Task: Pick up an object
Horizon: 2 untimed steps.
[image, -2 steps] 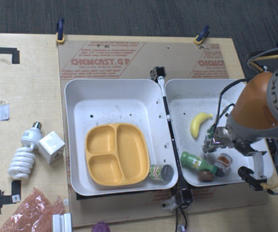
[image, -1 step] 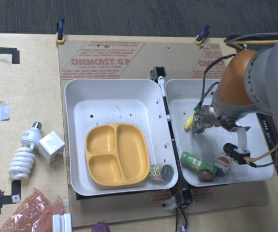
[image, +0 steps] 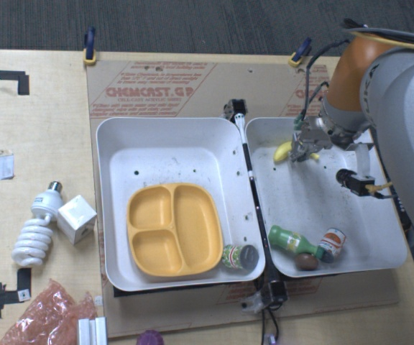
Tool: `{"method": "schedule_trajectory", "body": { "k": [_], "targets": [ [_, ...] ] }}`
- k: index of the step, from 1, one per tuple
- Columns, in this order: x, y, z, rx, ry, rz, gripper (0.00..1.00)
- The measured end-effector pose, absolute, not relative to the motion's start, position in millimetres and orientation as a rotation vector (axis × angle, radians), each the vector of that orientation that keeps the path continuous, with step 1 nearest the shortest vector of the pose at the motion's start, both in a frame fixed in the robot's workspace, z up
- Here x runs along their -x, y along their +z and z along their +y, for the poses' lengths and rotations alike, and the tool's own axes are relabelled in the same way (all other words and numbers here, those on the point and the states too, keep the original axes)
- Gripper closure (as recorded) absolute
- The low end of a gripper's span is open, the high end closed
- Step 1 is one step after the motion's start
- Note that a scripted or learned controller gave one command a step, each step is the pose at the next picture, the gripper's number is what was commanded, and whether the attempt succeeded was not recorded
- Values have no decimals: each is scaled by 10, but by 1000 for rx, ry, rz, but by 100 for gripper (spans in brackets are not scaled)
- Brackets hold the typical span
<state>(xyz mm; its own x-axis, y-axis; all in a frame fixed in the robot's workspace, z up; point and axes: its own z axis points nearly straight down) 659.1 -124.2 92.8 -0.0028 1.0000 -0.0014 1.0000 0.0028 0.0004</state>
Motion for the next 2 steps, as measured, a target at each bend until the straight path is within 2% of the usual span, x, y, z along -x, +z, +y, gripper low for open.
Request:
{"method": "schedule_trajectory", "body": {
  "k": [1, 2],
  "targets": [
    [-6594, 1274, -2047, -2217, 0, 2221, 0],
    [-6593, 990, -2220, -2218, -1, 2222, 0]
  ]
}}
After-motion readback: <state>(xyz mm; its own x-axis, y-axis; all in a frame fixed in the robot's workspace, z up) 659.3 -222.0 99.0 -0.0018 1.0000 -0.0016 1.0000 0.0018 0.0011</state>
